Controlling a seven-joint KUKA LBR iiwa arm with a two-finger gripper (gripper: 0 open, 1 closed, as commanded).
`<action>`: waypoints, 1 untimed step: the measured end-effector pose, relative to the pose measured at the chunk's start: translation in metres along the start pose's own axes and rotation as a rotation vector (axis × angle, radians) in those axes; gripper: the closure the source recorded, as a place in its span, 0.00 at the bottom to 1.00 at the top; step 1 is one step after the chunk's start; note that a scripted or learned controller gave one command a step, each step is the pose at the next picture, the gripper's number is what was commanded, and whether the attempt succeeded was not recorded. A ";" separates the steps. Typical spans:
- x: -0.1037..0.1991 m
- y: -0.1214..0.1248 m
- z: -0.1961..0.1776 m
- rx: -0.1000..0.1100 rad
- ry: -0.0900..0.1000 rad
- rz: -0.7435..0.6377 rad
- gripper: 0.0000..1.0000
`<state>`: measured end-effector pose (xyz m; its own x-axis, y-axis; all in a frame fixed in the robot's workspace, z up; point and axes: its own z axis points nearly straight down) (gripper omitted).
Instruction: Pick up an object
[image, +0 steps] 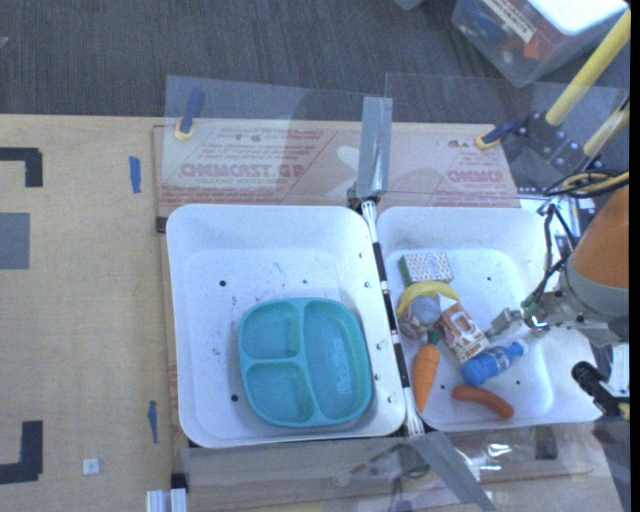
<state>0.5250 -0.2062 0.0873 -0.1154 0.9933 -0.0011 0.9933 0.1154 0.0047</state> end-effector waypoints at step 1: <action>0.077 0.020 -0.075 0.000 -0.001 -0.288 0.00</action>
